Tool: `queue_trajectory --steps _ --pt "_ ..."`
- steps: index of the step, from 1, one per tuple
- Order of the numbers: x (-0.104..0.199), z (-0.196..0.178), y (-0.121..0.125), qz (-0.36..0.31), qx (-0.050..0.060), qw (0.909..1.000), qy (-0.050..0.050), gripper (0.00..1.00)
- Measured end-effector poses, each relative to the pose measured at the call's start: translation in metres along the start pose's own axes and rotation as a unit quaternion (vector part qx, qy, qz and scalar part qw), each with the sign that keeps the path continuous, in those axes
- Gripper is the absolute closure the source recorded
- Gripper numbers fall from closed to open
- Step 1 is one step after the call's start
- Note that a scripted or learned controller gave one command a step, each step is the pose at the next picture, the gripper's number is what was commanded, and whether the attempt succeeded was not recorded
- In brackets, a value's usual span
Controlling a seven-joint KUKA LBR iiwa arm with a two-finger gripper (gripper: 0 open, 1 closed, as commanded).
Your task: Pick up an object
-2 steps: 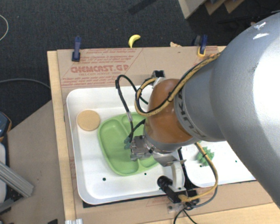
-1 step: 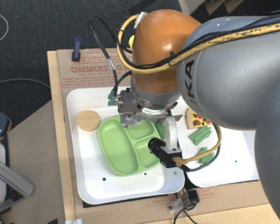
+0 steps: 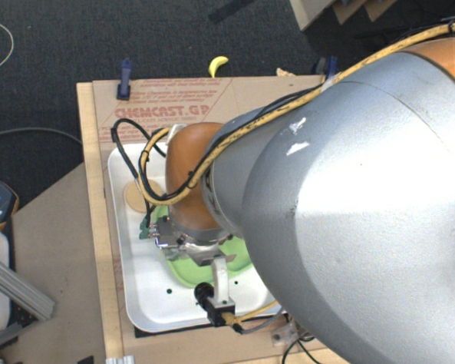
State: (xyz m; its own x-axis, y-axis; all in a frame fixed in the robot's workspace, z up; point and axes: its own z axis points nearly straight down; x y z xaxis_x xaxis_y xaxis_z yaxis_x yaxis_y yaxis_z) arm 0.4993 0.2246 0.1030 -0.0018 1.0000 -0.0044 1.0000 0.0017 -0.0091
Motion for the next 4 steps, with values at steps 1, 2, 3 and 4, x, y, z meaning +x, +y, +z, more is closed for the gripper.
queue_trajectory --steps 1,2,3,4 --pt "-0.013 -0.251 0.035 0.001 -0.014 0.9999 0.006 1.00" --pt "-0.064 -0.130 -0.026 0.004 0.004 1.0000 0.000 1.00" --pt "0.004 -0.223 -0.022 -0.003 -0.009 0.9999 0.006 1.00" --pt "-0.003 -0.441 -0.015 0.000 -0.013 0.9999 0.007 1.00"
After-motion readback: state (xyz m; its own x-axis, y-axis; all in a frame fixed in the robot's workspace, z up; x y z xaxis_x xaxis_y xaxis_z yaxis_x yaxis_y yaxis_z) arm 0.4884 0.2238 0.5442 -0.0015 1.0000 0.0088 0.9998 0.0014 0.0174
